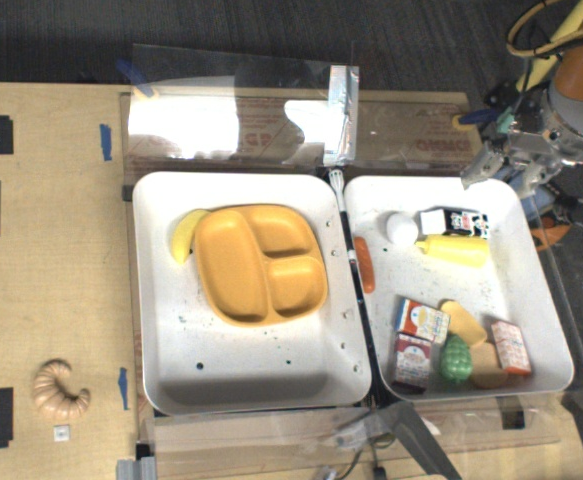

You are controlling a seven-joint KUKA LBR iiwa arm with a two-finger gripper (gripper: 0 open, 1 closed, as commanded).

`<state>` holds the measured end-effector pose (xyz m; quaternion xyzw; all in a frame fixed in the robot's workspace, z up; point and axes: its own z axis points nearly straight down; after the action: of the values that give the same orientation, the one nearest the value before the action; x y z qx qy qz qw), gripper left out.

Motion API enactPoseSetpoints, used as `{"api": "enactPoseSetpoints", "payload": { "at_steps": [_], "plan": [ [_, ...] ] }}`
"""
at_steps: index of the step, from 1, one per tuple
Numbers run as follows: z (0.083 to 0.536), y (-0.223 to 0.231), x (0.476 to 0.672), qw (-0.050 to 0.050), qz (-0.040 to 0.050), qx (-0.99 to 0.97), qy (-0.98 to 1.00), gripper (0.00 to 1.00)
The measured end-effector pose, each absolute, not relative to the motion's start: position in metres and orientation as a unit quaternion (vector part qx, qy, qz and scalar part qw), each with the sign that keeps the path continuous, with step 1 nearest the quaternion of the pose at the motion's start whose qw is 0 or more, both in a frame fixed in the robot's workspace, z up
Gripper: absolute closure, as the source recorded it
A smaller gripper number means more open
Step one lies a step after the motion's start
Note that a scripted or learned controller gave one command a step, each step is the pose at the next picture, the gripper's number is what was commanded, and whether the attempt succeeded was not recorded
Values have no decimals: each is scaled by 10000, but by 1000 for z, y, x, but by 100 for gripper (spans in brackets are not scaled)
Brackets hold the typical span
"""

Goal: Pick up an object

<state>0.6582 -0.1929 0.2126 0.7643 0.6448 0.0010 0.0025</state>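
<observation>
Hovering above the right bin's (537,268) far right corner, the gripper (506,163) is carrying nothing visible; whether it is spread or closed cannot be told. A yellow block (455,252) is lying near the bin's far edge.

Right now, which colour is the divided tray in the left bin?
Orange-yellow; the divided tray shows clearly in the camera view.

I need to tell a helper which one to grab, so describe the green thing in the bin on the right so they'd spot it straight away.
Start at the right-hand white bin and go to the cluster at its near edge. The green object is small, round and bumpy, wedged between a red-and-white carton and tan pieces. It is the sole green item there; its neighbours are boxy or pale.
</observation>
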Motion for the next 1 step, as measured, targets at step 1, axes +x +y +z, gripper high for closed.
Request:
{"api": "enactPoseSetpoints", "payload": {
  "at_steps": [1],
  "plan": [
    [113,-208,607,-101,7,8430,5379,0]
  ]
}}
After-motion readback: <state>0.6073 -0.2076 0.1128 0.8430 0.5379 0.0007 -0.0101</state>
